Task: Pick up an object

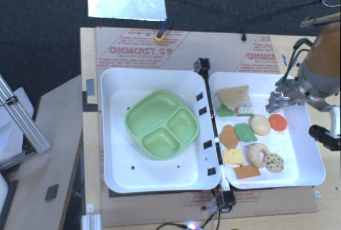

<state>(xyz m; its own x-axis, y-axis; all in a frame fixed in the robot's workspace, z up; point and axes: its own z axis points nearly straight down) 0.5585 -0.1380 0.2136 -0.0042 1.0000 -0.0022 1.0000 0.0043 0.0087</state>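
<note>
I couldn't tell the tool's (276, 99) state as it hung over the right bin (314, 162), and I feared it would glance off the crowded red tomato slice (277, 122) beside the egg (260, 125).

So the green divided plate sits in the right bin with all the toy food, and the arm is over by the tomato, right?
Not quite. The camera view shows the green divided plate alone in the left bin; the toy food lies in the right bin. The rest holds: the gripper hangs near the red tomato.
</note>
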